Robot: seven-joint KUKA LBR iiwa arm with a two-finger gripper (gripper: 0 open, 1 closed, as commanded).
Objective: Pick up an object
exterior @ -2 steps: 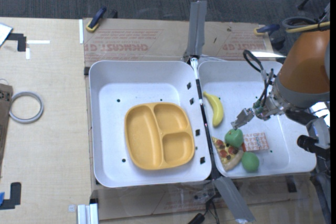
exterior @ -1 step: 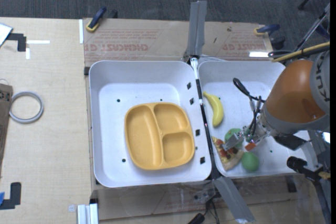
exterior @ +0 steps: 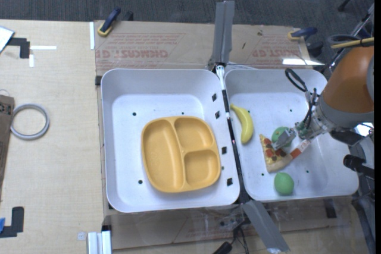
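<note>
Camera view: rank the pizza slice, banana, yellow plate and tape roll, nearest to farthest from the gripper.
From the gripper:
1. Pizza slice, right bin, just below it.
2. Banana, same bin's left side.
3. Yellow plate, left bin.
4. Tape roll, far left bench.

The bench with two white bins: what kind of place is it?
Probably a robot test bench in a lab: a KUKA arm reaches over a white bin of toy food, such as a banana; cardboard is clamped behind.

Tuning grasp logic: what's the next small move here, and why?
Probably a short straight descent onto the pizza slice. The claw hangs over its upper end in the right bin, with the banana and green ball lying apart from it.
</note>
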